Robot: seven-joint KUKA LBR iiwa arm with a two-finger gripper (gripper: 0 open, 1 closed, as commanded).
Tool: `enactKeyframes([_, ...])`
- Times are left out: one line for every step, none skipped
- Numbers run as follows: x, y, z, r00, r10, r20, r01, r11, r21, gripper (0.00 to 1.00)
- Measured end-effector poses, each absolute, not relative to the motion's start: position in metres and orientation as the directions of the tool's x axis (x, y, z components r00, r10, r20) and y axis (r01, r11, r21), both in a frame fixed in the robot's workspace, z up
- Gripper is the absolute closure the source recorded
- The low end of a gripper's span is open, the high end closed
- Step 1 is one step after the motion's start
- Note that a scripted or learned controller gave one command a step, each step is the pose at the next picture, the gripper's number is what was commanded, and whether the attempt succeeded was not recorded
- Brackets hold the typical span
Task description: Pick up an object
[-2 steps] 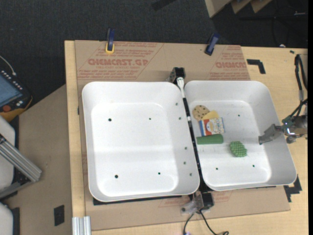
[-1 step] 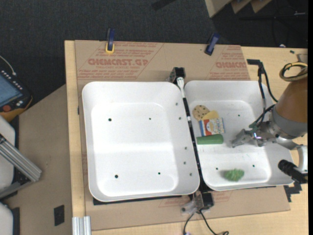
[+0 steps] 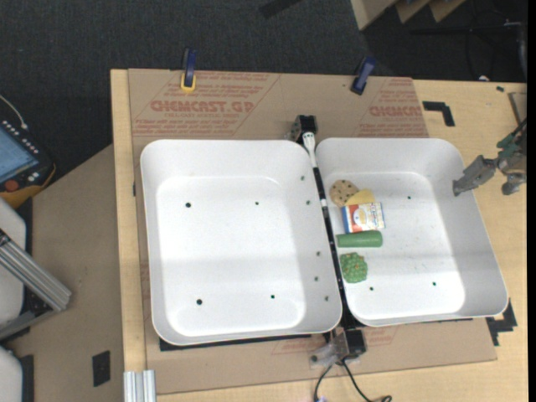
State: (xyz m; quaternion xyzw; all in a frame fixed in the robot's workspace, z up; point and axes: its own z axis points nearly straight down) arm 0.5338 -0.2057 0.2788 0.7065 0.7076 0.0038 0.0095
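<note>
Both white bins, the left (image 3: 230, 241) and the right (image 3: 419, 241), looked like smooth, faintly glossy plastic. Beneath them the counter (image 3: 251, 99) wore matt brown cardboard printed in faded red. The floor (image 3: 126, 23) beyond appeared dark, rough carpet. The green cylinder (image 3: 359, 239) seemed smooth; the cookie (image 3: 341, 193) looked rough and speckled.

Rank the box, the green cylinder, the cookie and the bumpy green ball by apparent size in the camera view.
1. Box, largest.
2. Green cylinder.
3. Bumpy green ball and cookie: too alike to separate.
All lie close together in the right bin, so camera distance matters little.
</note>
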Motion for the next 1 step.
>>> enactKeyframes([0.4782, -0.1564, 0.3469, -0.004, 1.0, -0.001, 1.0, 0.004, 0.008, 0.0])
